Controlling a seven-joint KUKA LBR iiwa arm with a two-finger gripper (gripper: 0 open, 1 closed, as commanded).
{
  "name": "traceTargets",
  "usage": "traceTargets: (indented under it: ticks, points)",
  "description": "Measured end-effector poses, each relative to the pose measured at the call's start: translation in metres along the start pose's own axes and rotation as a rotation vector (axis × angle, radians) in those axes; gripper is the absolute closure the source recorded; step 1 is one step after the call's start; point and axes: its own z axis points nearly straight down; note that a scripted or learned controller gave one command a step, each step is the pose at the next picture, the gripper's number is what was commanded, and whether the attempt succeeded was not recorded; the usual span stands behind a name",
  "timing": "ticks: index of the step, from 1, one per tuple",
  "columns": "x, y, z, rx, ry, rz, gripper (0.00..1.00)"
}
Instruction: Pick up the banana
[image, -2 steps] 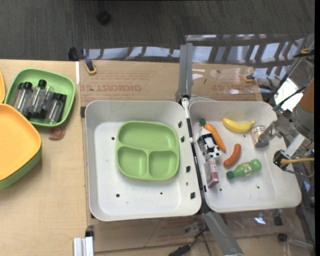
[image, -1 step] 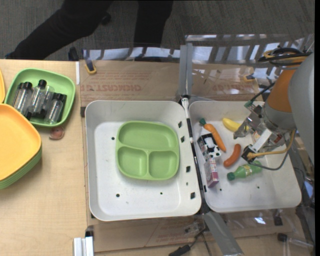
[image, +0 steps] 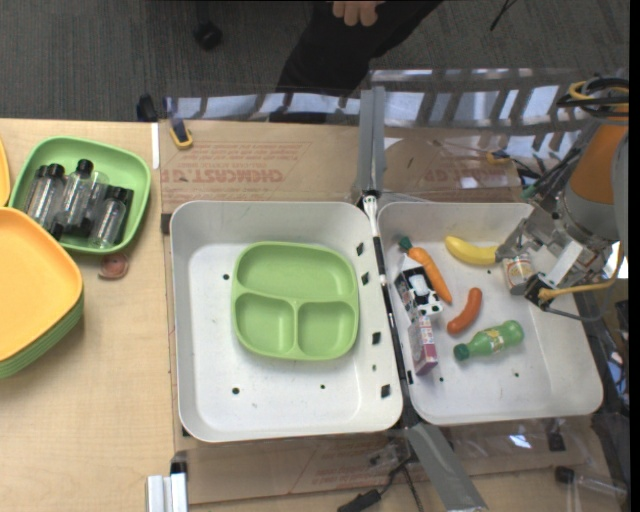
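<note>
I reckon the banana (image: 470, 250) is light, soft, smooth-skinned, best pinched across its middle; my gripper (image: 522, 270) sits just beside it, its state unclear.

The arm (image: 600, 180) runs off the right edge, so just its wrist and orange band show. The tool (image: 520, 272) is too small and cluttered to tell how its fingers stand. The orange plates (image: 30, 290) are cut by the left edge. A person (image: 345, 40) at the top is cropped. The vials (image: 80, 205) are too small to read.
</note>
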Motion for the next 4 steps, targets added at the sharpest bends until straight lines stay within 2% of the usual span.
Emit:
traceTargets:
  ticks: [1, 2, 3, 4]
  points:
    - [0.071, -0.035, 0.007, 0.000, -0.001, 0.019, 0.00]
    - [0.079, -0.027, 0.040, 0.000, 0.000, -0.157, 0.00]
    - [0.063, -0.058, 0.040, -0.001, 0.001, -0.517, 0.00]
    - [0.007, -0.022, 0.001, -0.008, 0.003, -0.679, 0.00]
